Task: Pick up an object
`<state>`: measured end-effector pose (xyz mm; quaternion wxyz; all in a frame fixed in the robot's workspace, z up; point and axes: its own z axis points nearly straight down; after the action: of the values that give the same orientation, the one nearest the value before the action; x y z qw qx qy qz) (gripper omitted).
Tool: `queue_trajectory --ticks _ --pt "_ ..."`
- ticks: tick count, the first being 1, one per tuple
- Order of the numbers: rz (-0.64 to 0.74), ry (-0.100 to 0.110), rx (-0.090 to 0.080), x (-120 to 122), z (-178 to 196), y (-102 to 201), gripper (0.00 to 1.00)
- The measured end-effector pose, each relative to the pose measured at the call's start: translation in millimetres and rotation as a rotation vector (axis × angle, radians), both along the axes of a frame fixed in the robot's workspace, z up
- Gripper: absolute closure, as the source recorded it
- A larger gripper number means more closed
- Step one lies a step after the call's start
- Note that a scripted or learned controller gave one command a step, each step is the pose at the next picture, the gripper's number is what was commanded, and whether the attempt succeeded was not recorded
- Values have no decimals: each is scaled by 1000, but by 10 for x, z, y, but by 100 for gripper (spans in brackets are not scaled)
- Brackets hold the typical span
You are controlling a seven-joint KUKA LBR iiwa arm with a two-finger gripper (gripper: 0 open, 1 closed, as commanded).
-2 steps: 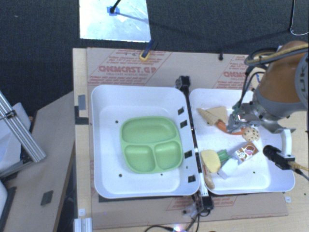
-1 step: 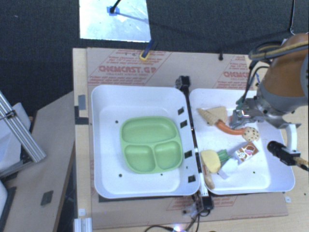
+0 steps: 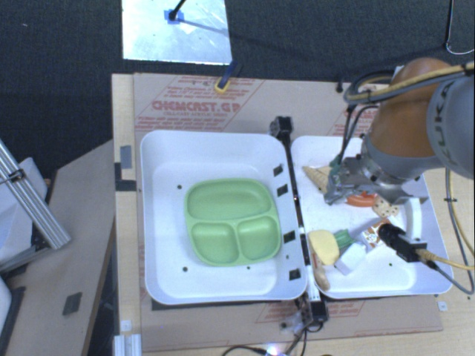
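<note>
My gripper hangs low over the upper left part of the right bin, with the arm reaching in from the right. A tan cone-shaped piece lies just to its left. An orange piece lies just to its right, partly under the wrist. Nearer the front of this bin lie a yellow piece, a small green piece and a white block. A speckled tan piece and a white curved piece lie at the bin's right side.
The left bin holds a green divided plate. A ridge with black clips separates the two bins. A silver sheet lies on the dark floor behind the bench.
</note>
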<state>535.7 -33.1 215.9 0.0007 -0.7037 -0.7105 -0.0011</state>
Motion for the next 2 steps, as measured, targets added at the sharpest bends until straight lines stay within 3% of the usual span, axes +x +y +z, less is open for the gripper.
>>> queue_trajectory --ticks 1,2 --pt "1 -1 0 30 -23 544 100" --pt "1 -2 0 -142 162 1000 100"
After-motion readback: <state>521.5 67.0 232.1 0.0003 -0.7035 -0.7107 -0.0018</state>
